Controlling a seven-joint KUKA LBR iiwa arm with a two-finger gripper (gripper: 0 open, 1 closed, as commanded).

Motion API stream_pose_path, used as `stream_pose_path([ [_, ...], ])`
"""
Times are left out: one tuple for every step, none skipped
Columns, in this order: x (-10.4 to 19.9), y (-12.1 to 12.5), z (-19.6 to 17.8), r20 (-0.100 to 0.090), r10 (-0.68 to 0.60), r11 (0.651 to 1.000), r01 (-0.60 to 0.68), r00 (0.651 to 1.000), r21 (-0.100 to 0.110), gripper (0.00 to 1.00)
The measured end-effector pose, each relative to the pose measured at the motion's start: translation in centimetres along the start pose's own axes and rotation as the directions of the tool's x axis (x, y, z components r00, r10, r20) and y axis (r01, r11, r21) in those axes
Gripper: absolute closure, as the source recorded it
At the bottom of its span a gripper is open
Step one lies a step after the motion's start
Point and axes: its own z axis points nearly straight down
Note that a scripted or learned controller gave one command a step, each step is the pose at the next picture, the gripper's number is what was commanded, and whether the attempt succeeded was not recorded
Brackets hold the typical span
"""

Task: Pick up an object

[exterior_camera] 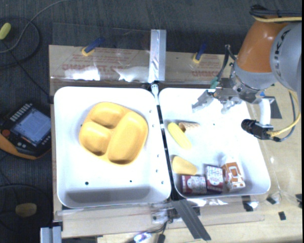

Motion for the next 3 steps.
stream_pose_path([
  [0.5, -0.8, 10.7, 0.000, -0.134, 0.991, 0.134, 0.991, 0.001, 0.00],
  [1.4, 3.2, 12.1, 0.003, -0.029, 1.000, 0.029, 1.000, -0.010, 0.00],
  [0.6, -1.6, 12.1, 0.004, -0.003, 1.000, 0.003, 1.000, -0.012, 0.00],
])
